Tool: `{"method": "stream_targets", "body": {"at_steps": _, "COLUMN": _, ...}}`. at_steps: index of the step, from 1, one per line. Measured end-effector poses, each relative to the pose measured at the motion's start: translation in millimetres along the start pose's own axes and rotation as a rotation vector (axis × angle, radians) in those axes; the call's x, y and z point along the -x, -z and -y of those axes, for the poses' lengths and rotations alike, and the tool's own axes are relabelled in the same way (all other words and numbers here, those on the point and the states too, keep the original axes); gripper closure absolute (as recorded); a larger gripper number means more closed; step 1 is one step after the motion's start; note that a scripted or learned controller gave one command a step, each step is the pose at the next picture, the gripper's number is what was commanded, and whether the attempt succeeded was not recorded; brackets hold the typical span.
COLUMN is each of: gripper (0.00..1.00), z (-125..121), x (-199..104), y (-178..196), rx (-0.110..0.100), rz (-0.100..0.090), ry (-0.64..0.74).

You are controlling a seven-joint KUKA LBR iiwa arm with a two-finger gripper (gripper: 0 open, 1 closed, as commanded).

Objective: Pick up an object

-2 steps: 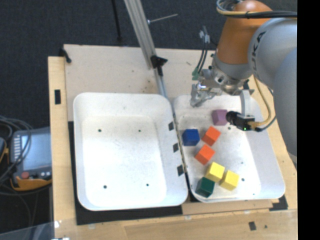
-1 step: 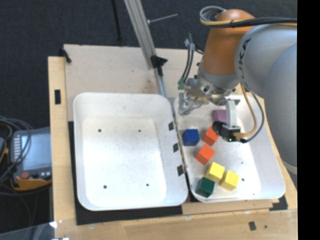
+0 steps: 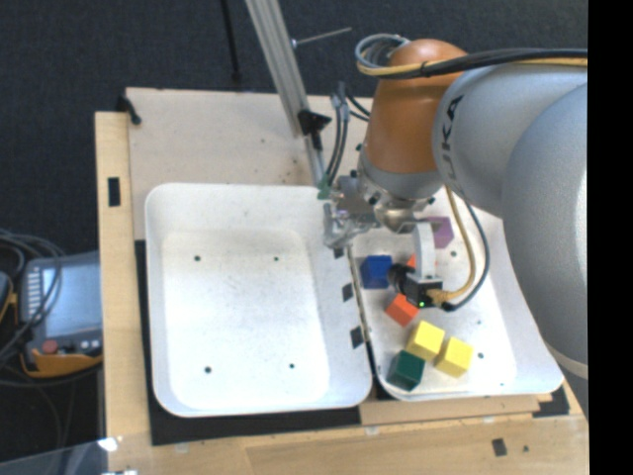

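The right bin (image 3: 495,364) holds several small blocks. A blue block (image 3: 376,271) lies near its left wall, with an orange block (image 3: 402,310) just below it. Two yellow blocks (image 3: 427,339) (image 3: 455,356) and a dark green block (image 3: 406,369) sit near the bin's front edge. A purple block (image 3: 439,232) peeks out beside the wrist. My gripper (image 3: 343,228) hangs low over the back left corner of the right bin, just above the blue block, its tips blurred against the bin wall. Nothing shows between them.
The left bin (image 3: 237,295) lies to the left, sharing a divider with the right bin. A slanted aluminium bar (image 3: 282,57) rises behind the bins. The grey arm and its orange band (image 3: 410,107) cover the back of the right bin. A small monitor (image 3: 61,310) stands off the bench's left.
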State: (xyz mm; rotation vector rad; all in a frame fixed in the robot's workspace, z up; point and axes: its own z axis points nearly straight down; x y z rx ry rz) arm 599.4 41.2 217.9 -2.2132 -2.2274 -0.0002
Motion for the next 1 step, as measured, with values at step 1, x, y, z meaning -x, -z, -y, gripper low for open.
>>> {"method": "stream_targets", "body": {"at_steps": 1, "gripper": 1.0, "z": 21.8, "x": -44.1, "y": -2.9, "rx": 0.0, "rz": 0.0, "ry": 0.0}}
